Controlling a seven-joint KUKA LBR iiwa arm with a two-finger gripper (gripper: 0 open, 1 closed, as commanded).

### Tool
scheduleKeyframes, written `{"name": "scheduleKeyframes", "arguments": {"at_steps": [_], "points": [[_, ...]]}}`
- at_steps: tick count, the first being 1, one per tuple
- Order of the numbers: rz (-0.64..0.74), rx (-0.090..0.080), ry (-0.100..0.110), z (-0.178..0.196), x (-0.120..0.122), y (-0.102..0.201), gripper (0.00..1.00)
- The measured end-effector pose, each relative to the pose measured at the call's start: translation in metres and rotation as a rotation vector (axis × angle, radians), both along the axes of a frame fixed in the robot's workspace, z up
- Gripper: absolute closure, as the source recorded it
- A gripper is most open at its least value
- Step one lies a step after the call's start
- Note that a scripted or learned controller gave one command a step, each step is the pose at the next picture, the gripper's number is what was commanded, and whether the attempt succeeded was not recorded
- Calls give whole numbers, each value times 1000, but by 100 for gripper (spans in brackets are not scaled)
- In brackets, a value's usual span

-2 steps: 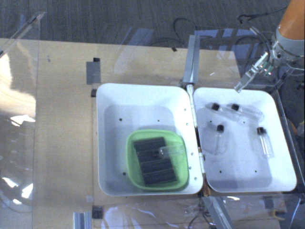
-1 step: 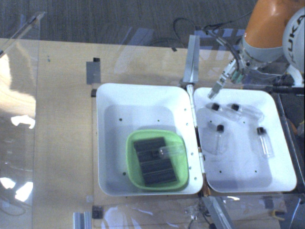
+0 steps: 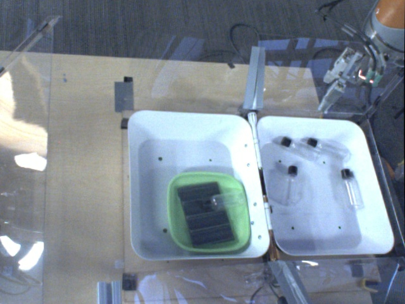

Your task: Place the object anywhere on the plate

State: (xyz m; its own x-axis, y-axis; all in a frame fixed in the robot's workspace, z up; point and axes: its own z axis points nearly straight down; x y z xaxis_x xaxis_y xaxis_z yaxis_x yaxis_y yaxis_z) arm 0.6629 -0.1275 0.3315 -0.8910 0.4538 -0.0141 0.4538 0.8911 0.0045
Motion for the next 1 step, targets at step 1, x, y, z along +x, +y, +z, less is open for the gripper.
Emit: {"name": "scheduleKeyframes", "arguments": {"at_steps": [1], "points": [[21, 3, 5, -44, -12, 76, 0]]}}
